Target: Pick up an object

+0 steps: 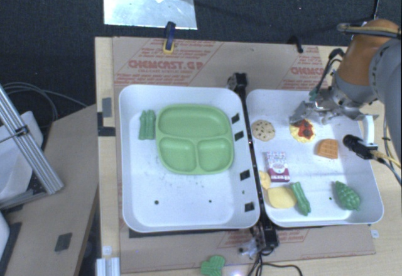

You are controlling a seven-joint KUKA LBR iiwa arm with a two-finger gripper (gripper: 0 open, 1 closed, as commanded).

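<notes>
Claw (306,119) is sitting low in the right bin (370,209), directly over a small yellow-and-red toy food piece (303,133). Its tips are touching or nearly touching the top of that piece. Whether the tips are spread or pinched, I cannot tell; the metal blurs together at this angle, and nothing is showing clearly clamped between them.

Working outward: the toy piece is lying flat on the bin floor, so by my reading no lift is happening yet. Cookie (263,129) is lying just to its left, waffle (326,148) just to its right and nearer the camera. Further toward the near wall: a red-and-white packet (277,165), a yellow lump (281,197) touching a green pod (301,198), and a knobbly green piece (346,195) in the near right corner.

The left bin (132,205) is holding a green divided tray (193,139) with a green bean bundle (147,124) beside it, well apart from the arm.

Progress, as a judgement: approach is done, claw is placed at a target. Left to do: securing the grip and raising the piece clear of the bin. Crowding looks mild; neighbours are near but not touching the target.
</notes>
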